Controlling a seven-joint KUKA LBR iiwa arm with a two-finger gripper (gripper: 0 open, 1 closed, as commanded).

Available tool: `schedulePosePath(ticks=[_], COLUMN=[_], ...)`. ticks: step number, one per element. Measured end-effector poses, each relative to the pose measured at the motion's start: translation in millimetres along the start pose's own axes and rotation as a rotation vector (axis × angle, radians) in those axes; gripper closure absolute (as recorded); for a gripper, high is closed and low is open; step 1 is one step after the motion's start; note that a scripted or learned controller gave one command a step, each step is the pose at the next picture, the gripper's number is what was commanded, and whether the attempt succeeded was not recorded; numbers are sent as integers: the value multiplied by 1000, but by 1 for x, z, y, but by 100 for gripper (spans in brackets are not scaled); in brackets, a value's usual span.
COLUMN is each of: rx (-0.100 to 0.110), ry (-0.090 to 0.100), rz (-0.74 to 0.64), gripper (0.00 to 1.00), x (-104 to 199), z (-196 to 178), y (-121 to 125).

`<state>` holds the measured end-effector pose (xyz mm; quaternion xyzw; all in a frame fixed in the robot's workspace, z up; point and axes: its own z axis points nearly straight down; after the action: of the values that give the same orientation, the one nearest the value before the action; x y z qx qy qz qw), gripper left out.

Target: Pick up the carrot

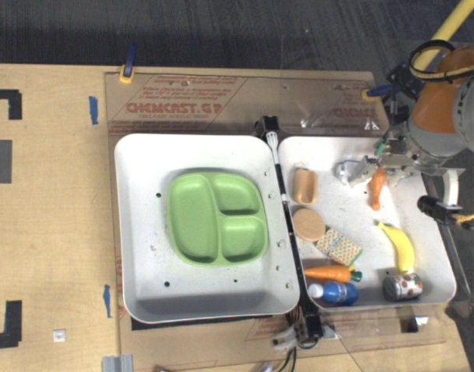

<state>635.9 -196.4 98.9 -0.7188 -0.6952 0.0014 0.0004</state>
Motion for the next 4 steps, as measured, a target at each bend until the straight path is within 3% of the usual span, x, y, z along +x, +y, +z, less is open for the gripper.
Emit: schedulePosePath(ticks=[1,2,3,4], rx=[64,64,0,29], ry=[5,-3,3,8], rz=[-53,-54,230,298], gripper=[0,100,100,100], x=[1,-1,37,18], z=[8,-3,-45,-16], y=[22,21,12,28])
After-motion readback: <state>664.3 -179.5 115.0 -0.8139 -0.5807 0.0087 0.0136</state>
